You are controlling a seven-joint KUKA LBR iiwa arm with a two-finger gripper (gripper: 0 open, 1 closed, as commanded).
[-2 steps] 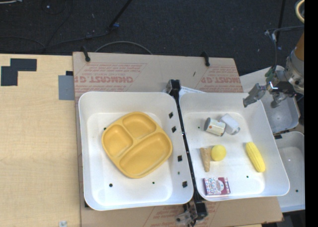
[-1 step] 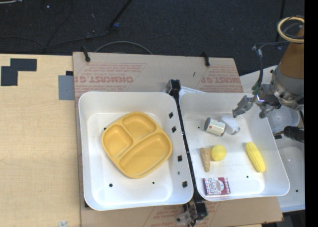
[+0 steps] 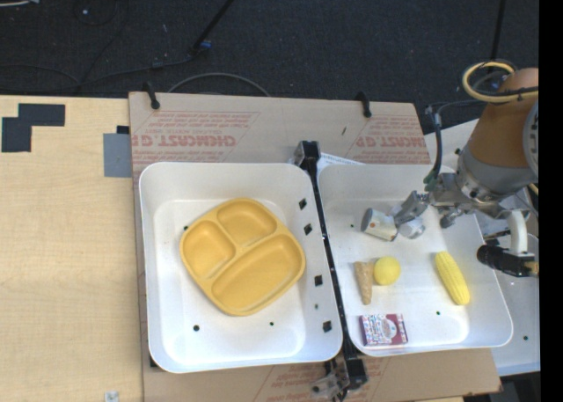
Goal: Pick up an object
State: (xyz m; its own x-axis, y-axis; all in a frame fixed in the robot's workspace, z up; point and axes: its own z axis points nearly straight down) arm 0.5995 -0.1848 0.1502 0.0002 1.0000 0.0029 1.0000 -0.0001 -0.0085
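In the right bin [image 3: 493, 330] lie a yellow corn cob [image 3: 452, 278], a yellow ball [image 3: 386, 271], a tan cone-shaped piece [image 3: 364, 281] and a small red and white packet [image 3: 383, 330]. My gripper [image 3: 394, 222] reaches in from the right, low over the bin's upper middle. A small white and grey object [image 3: 380, 228] lies right at its tip. I cannot make out whether that object sits between the fingers or just beside them.
The left bin [image 3: 167, 215] holds a yellow divided plate [image 3: 243, 255]. A black divider [image 3: 321, 251] separates the two bins. The arm's orange band [image 3: 503, 127] and cables [image 3: 506, 255] stand over the right bin's far right edge.
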